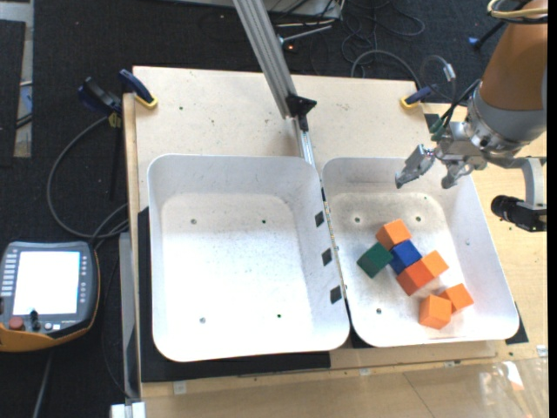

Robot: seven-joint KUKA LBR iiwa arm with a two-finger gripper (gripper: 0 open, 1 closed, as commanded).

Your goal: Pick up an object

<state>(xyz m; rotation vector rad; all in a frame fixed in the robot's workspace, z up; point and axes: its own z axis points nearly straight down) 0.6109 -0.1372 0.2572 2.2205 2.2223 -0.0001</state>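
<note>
Two white bins side by side | right bin (pixel 487 259) holds a huddle of small blocks, orange, blue and one green | they look light, rigid, flat-sided; the lone orange cube (pixel 434 310) offers clear opposite faces | gripper (pixel 432 171) hovers above the far rim, fingers parted, holding nothing.

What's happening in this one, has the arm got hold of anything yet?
Not yet. The gripper hangs open above the far end of the right bin with nothing between its fingers. Its likely targets lie in that bin in a loose cluster: a green cube, a blue cube and several orange cubes, some touching one another. The left bin sits alongside it on the bench.
</note>
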